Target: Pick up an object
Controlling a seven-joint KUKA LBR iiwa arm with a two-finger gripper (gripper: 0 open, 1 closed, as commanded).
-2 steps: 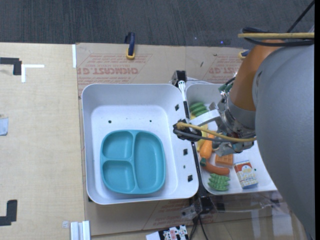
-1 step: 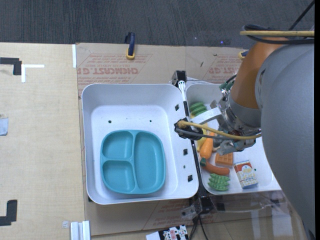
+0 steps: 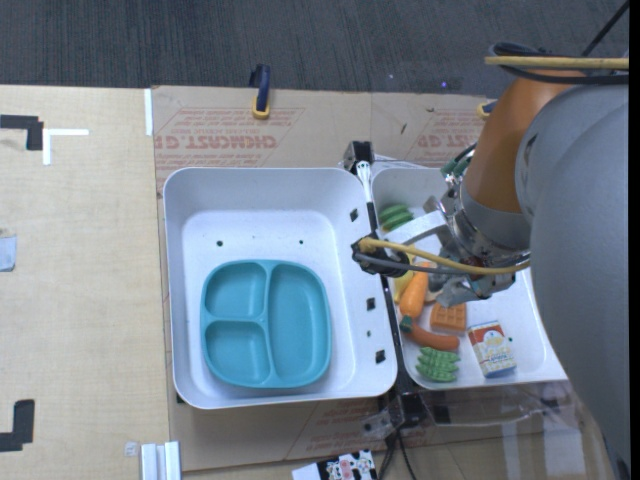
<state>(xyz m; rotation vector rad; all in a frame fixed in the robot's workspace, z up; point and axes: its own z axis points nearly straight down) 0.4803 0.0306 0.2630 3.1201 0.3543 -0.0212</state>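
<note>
My big grey arm (image 3: pixel 580 258) hangs over the right bin (image 3: pixel 530 368), and my gripper (image 3: pixel 455 286), whose grip I cannot tell, sits just above the little orange carrot (image 3: pixel 412 295) pointing toward me.

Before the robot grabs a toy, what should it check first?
1. Toys to pick lie in the right bin: ok; a carton, a waffle, a carrot and green pieces lie there.
2. Arm over the right bin: ok.
3. Jaws ready to grab: cannot tell, the wrist hides them.
4. One toy chosen, apart from its neighbours: not ok; the toys are crowded together.
5. Blue tray in the left bin out of the way: ok.
</note>
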